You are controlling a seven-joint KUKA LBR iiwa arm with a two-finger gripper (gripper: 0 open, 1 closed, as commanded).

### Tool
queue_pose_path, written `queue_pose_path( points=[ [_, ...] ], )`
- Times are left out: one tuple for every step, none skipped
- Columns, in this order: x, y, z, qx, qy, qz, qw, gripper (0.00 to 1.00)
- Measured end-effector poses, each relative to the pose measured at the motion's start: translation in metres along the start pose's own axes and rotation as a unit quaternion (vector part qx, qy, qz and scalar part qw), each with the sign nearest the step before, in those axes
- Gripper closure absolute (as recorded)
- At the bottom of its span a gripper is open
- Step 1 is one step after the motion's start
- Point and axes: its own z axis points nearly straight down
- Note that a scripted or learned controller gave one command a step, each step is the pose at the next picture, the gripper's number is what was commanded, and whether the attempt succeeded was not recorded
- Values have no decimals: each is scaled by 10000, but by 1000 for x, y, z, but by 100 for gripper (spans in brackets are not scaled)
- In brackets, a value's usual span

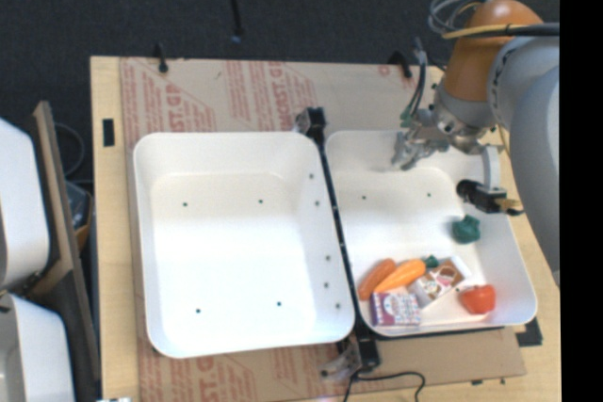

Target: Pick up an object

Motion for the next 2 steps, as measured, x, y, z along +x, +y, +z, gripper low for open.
queue_pose_path(
  points=[
    [-4, 5, -63, -18, 0, 0, 10000, 100],
    [-5, 6, -116, -15, 1, 0, 10000, 100]
  ],
)
